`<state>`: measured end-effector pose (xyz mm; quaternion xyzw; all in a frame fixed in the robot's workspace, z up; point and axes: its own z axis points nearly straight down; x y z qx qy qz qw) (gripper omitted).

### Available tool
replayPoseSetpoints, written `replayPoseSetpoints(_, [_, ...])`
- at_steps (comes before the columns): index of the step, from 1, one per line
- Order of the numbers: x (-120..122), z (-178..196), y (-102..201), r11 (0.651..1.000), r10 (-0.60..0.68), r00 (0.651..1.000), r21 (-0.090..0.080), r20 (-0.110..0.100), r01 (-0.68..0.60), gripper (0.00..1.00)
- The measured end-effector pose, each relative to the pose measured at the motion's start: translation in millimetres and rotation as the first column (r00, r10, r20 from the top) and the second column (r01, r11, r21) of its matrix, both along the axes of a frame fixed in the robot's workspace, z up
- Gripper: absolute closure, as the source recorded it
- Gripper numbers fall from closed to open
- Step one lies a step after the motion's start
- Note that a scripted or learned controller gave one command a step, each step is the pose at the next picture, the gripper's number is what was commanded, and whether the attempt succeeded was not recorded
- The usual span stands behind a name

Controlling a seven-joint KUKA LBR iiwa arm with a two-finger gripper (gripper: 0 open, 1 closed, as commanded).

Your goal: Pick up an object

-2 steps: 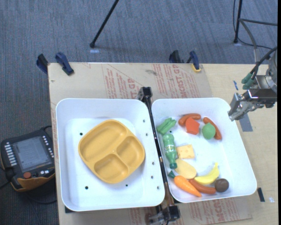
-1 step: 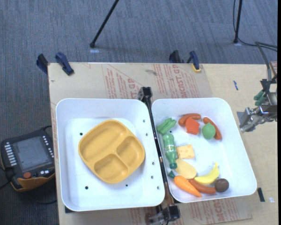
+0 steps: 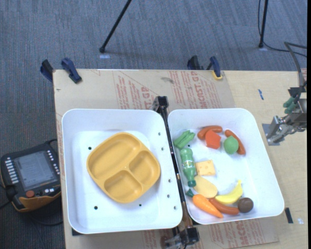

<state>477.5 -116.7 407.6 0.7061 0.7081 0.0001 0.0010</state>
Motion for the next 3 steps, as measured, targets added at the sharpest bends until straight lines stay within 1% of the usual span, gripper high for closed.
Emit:
replayPoseSetpoints(1, [-1.9, -93.8, 11.4, 1.000, -0.003, 1.000, 0.003, -0.005, 0.003, 1.00])
replayPoseSetpoints(2, [-0.8, -34.0, 15.4, 1.000, -0.002, 1.000, 0.001, 0.000, 0.002, 1.00])
replayPoseSetpoints(3, [0.2, -24.7, 15.8, 1.000, 0.000, 1.000, 0.000, 0.001, 0.000, 1.00])
